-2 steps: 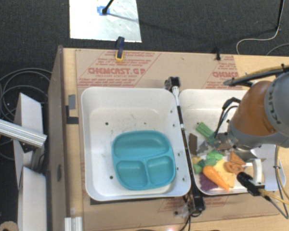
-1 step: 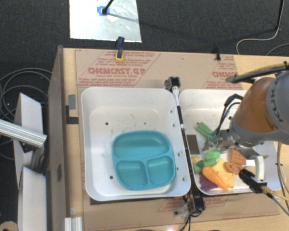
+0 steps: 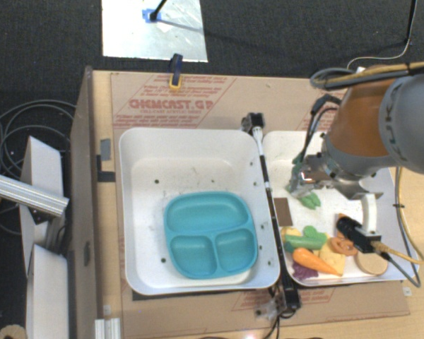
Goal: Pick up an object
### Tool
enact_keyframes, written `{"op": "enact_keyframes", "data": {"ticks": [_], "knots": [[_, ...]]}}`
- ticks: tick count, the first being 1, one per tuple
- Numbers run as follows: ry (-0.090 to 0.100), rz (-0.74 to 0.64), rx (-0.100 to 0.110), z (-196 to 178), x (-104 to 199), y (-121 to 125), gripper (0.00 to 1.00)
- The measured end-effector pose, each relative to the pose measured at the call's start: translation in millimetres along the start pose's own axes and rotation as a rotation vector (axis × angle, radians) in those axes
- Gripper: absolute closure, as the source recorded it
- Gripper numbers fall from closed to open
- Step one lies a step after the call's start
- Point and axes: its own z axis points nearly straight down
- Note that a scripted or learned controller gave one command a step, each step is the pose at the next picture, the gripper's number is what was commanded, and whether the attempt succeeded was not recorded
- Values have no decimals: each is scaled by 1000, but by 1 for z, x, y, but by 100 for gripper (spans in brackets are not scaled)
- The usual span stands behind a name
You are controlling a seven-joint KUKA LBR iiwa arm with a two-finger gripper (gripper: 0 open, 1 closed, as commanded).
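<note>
Directly below the claw (image 3: 302,184) lies a green toy (image 3: 310,200).

Glossy teal plastic tray (image 3: 210,233) (3 compartments); smooth white plastic bins (image 3: 138,210); matt brown cardboard (image 3: 169,97).

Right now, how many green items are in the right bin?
2: one green piece just below the gripper, one green vegetable in the pile near the front edge. The arm may hide more.

floor: dark carpet (image 3: 42,41) | bench: brown cardboard (image 3: 198,97) | cables (image 3: 14,129) left
</note>
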Motion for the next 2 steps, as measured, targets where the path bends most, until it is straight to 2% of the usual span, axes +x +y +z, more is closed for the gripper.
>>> {"op": "enact_keyframes", "data": {"ticks": [1, 2], "knots": [[-2, 9, 10, 5, -5, -3, 0], [-5, 16, 14, 68, -65, 10, 0]]}}
